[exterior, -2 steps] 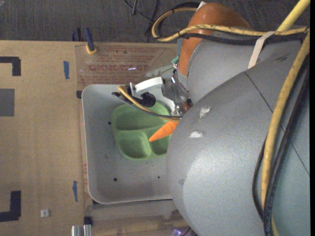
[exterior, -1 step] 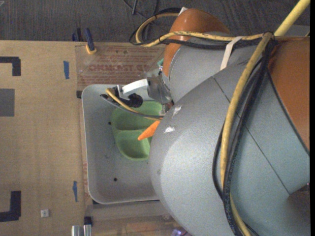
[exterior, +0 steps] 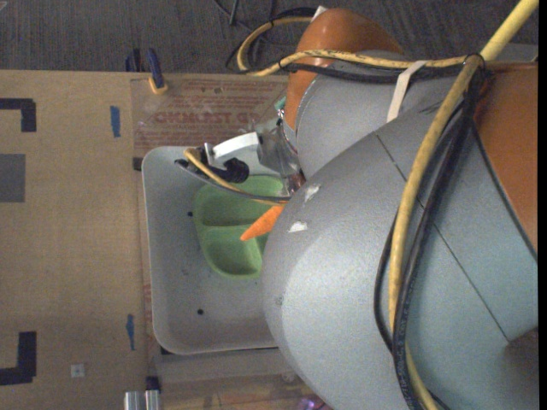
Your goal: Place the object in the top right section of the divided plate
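- The carrot-shaped orange piece (exterior: 261,223) shows at a slant over the green divided plate (exterior: 224,259). Its pointed tip aims toward the view's lower left, and its thicker end runs under the edge of the arm's grey housing.
- The tip sits roughly over the raised ridge that splits the plate. You cannot tell whether the piece rests on the plate or hangs above it, nor which section it belongs to.
- The plate lies inside the white bin (exterior: 171,306), well in from the bin's left wall. Its right part is hidden beneath the arm (exterior: 359,297).
- Look for the gripper (exterior: 280,159) near the plate's upper edge, where a bit of shiny metal shows. The arm covers the rest of it, so you cannot tell whether the jaws are wide, narrow or holding the orange piece.
- The arm takes up the right half of the view, with its orange band (exterior: 342,32) at the top and a yellow cable (exterior: 408,229) running down the grey housing.
- Two small dark specks (exterior: 199,312) dot the bin's floor left of and below the plate.
- Left of the bin, the brown bench board (exterior: 68,229) carries black corner marks and short strips of blue tape (exterior: 114,121).
- A blue and yellow clamp (exterior: 150,67) grips the board's top edge, and a black cable (exterior: 239,2) loops on the dark floor beyond.
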`<act>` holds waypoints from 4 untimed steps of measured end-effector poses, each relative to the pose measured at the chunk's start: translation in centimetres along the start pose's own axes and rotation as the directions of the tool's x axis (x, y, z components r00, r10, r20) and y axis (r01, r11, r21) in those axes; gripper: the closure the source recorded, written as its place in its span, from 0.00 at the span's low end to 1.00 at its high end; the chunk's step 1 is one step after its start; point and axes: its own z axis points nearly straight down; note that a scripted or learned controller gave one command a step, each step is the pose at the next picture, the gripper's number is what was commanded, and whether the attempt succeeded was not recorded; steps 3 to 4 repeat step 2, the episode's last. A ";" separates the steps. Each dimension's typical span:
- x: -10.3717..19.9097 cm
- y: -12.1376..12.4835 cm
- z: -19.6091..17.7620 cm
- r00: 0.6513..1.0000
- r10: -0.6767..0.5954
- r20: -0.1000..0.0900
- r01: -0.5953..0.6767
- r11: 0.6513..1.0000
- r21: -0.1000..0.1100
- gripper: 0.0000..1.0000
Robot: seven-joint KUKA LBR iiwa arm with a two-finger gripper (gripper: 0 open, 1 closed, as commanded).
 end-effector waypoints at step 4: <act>-2.4 0.8 0.3 0.997 -0.077 0.001 0.077 0.997 0.001 1.00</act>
